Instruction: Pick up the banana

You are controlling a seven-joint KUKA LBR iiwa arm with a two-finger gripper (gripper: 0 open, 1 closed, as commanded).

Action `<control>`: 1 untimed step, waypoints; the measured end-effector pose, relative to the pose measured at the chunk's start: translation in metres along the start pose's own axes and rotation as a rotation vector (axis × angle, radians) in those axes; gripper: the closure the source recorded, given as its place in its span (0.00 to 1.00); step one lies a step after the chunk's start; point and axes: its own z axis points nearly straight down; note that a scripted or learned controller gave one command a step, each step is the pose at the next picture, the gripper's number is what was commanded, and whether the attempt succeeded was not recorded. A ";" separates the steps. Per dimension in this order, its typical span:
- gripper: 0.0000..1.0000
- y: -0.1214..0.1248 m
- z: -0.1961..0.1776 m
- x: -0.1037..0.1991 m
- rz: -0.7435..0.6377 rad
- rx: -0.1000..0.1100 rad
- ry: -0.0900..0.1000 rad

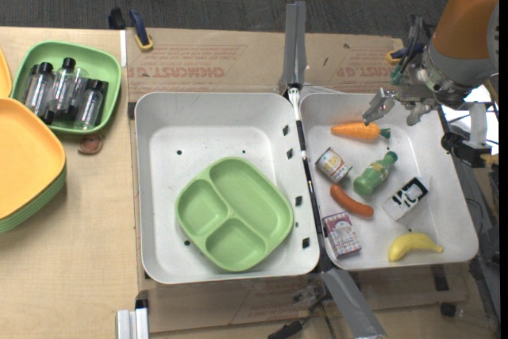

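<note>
Banana (414, 246) unobstructed, well apart from gripper (394, 109)

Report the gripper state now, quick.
Gripper: open, holding nothing, above the carrot at the far end of the right bin; the banana lies untouched at the near end.

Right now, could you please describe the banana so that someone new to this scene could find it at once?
Look in the right-hand white bin, at its near right corner. The banana lies there, just below a small black-and-white box. It is the only yellow, curved item in that bin.
</note>
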 end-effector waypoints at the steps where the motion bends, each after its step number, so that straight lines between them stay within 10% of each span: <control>1: 0.00 0.005 0.123 -0.049 0.289 0.000 0.000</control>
